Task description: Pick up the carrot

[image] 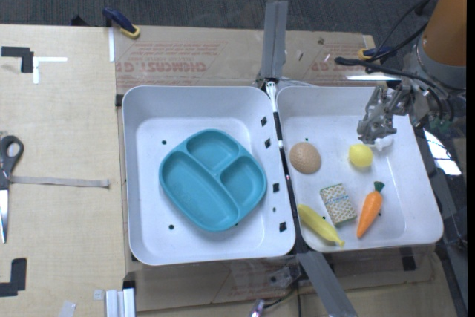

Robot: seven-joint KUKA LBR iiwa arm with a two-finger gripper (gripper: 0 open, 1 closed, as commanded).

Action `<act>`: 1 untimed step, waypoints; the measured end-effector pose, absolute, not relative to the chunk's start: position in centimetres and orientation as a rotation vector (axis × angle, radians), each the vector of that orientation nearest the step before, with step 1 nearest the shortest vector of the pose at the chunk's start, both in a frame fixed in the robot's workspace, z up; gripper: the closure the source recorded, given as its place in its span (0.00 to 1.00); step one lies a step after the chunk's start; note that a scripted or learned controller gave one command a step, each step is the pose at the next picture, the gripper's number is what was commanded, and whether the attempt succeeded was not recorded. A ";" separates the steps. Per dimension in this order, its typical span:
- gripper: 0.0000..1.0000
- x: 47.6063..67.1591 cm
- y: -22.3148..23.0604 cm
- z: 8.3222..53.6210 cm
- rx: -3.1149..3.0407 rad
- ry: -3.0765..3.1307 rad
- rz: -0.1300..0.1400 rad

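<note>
Camera view: your gripper (376,126) hung at two o'clock in the right bin (423,234); you could not tell its claw's state. Carrot (369,210) lay at five o'clock, near the rim, box (339,203) beside it. Open room lay above for your descent.

Below the grey gripper (377,131) lay an orange carrot (369,213) with a green top. Just under the fingers sat a yellow lemon (361,156); further out were a tan egg (304,157), a yellow banana (320,225) (slightly browned) and a teal plate (213,180).
</note>
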State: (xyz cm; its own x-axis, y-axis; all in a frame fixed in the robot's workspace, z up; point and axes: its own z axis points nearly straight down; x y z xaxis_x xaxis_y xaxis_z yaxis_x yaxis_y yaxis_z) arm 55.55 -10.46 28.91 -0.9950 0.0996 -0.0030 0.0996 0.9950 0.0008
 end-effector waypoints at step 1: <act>0.00 55.6 -10.5 28.9 0.157 3.134 0.001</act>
State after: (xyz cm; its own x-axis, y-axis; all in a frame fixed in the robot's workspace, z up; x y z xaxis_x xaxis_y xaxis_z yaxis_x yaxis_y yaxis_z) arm 55.55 -10.49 28.92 -0.9950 0.1001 -0.0034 0.1001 0.9950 0.0006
